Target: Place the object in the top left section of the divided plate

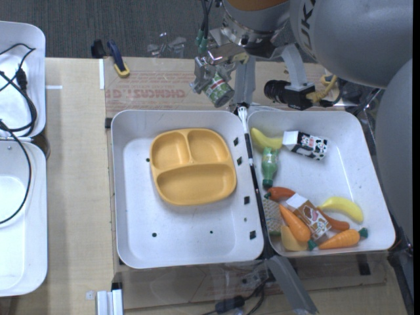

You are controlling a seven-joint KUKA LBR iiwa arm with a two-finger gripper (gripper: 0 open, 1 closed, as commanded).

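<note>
1. The jaws point(213, 77) hang above the far edge of the two bins, near the seam where they meet, over the cardboard-covered counter point(72, 176).
2. A small green-and-white can point(218, 89) sits between the fingers, tilted, so the jaws are closed on it and it is lifted clear of both bins.
3. The yellow divided plate point(193, 165) lies in the left bin point(131, 241), towards its far half; its two small sections face the far side and the large one faces the camera.
4. The can is beyond the plate and to its right, apart from it, not over any section.
5. The right bin point(367, 176) holds the clutter: a banana point(264, 139) by the far left corner, a green bottle point(269, 166) just beside the dividing wall, a small black-and-white carton point(306, 144), a second banana point(342, 207), several carrots point(294, 223) and a brown packet point(314, 222) heaped together near the front.
6. The grey arm point(354, 25) fills the upper right, above the right bin's far side.
7. A white basin with black cables point(16, 90) stands at the left, well apart.
</note>
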